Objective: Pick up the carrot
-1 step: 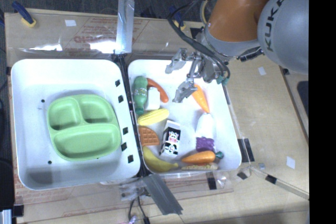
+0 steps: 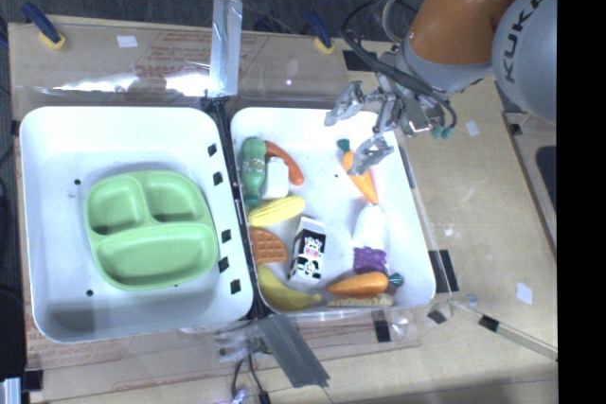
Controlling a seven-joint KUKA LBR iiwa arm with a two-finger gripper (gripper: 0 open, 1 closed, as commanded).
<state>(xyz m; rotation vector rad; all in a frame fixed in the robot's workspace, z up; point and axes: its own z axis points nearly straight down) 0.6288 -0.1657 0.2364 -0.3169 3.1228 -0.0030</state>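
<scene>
Two white bins (image 2: 38,203) on tan bench (image 2: 473,203) — pincer (image 2: 371,154) grasping carrot (image 2: 364,183) — dark floor beyond.

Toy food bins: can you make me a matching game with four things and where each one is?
Things:
1. green divided plate
2. banana
3. milk carton with a cow
4. end effector

Places:
A. along the near edge of the right bin
B. over the small carrot at the far right of the right bin
C. alone in the left bin
D. middle of the right bin, just behind the banana

Pairs: 1-C, 2-A, 3-D, 4-B
</scene>
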